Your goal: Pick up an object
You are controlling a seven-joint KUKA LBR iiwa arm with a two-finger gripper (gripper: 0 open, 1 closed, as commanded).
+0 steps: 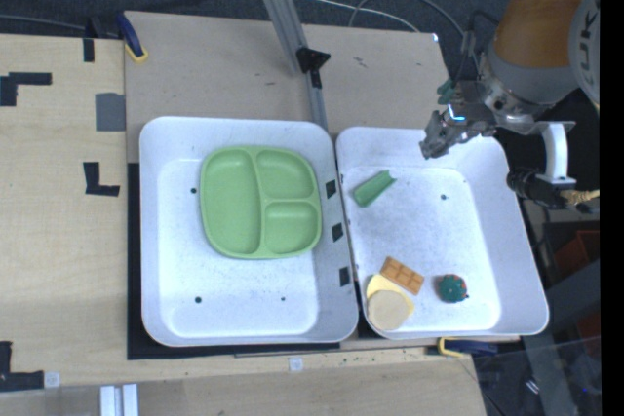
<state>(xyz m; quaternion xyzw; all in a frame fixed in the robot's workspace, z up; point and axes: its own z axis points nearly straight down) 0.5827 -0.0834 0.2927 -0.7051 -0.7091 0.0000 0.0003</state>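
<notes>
Camera view is showing the pincer (436, 143) hanging over the far rim of the right bin (507, 239), near that bin's upper edge, with nothing visibly between its tips; whether it is parted or closed I cannot tell from this angle. Candidates for picking are all lying in the right bin: a green wedge-shaped piece (371, 187) near the far left corner, closest to the pincer, and, well apart at the near side, a waffle-like brown piece (402, 275) touching a pale round disc (389, 308), with a small dark green and red ball-like item (450, 288) just beside them. A green divided plate (260, 201) is sitting in the left bin (175, 297).

My reading is that the arm is standing at the approach step, with no grasp yet made. The next move is probably calling for a shift toward one chosen item, likely the green wedge, then a descent with the tips straddling it.
</notes>
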